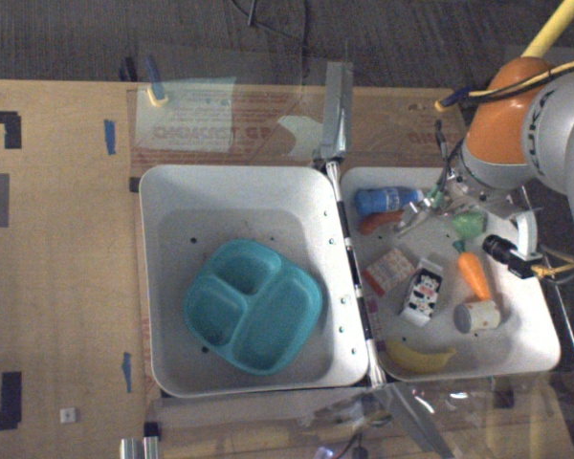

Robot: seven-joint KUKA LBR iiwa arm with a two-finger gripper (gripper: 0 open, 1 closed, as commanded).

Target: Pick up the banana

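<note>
The yellow banana (pixel 419 356) lies at the near edge of the right bin (pixel 536 338), curved along the bin's front wall. My gripper (pixel 423 210) hangs over the far part of that bin, beside a blue bottle (pixel 385 200) and a reddish item (pixel 378 222). It is well away from the banana, with nothing visibly held. The grey arm with its orange band (pixel 502 127) reaches in from the upper right.
The right bin also holds a pink box (pixel 390 269), a black-and-white carton (pixel 423 294), an orange carrot (pixel 474 275), a grey cylinder (pixel 476 316) and a green item (pixel 467 224). A teal divided plate (pixel 253 304) sits in the left bin (pixel 172 208).
</note>
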